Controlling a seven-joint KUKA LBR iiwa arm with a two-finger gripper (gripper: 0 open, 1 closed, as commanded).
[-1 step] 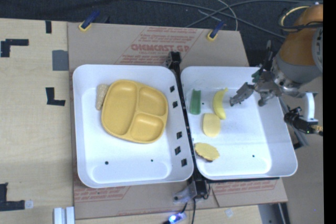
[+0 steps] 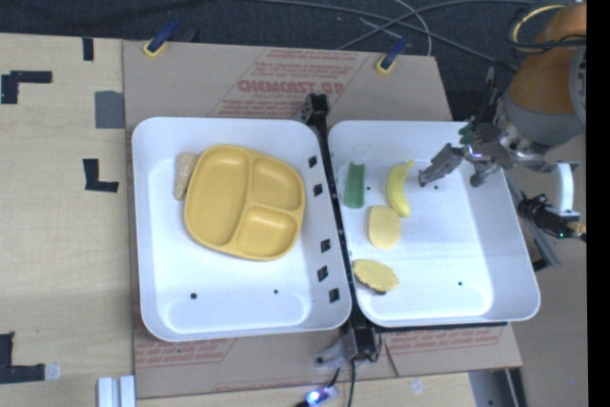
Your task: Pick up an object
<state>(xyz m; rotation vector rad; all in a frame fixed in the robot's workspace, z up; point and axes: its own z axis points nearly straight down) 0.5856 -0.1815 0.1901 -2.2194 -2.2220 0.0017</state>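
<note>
Oval yellow piece [image 2: 376,275] lay nearest, in right bin [image 2: 496,300].
Gripper [image 2: 461,163] w/ jaws apart held nothing; 1 curved banana [image 2: 398,189], 1 green stick [image 2: 354,185], 1 divided plate [image 2: 244,202].

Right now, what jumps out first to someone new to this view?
The big yellow divided plate in the left bin, with a tan piece tucked against its left edge. Next, the right bin: a green piece, a banana and two yellow pieces clustered on its left side. The claw hangs over that bin's upper right, apart from all of them.
</note>
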